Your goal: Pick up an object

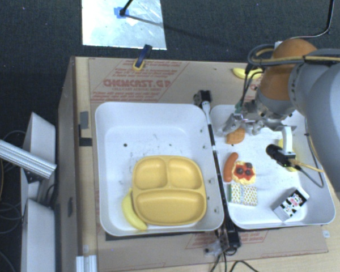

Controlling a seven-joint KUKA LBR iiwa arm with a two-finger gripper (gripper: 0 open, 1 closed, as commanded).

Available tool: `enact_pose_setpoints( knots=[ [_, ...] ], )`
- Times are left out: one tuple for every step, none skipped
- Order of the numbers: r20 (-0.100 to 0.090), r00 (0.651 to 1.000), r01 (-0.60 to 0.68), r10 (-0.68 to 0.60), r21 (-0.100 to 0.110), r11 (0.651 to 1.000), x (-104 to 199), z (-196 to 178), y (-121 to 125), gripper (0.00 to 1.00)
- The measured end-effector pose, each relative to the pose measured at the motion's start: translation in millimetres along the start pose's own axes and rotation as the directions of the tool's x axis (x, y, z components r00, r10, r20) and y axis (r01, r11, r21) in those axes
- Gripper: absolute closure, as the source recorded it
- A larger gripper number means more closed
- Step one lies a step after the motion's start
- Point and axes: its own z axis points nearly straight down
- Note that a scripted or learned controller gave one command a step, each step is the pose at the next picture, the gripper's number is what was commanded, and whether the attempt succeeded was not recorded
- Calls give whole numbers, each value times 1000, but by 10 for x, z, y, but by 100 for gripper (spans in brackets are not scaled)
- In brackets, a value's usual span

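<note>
Tray [169,188] and banana [130,211] in left bin [116,135], toys in right bin [320,200]

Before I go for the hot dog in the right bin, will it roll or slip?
The hot dog is a short rounded cylinder lying flat, so a sideways nudge would probably roll it toward the pizza slice beside it. It looks like smooth, glossy plastic, so it may slip. It is likely light and stiff. The gripper is above the orange piece.
</note>
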Motion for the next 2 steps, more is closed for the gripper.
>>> enact_pose_setpoints(
  knots=[
    [-1, 1000, 3, -3, 0, 1000, 24, -4, 107, 0],
    [-1, 1000, 4, -4, 0, 1000, 133, 1, 106, 0]
  ],
)
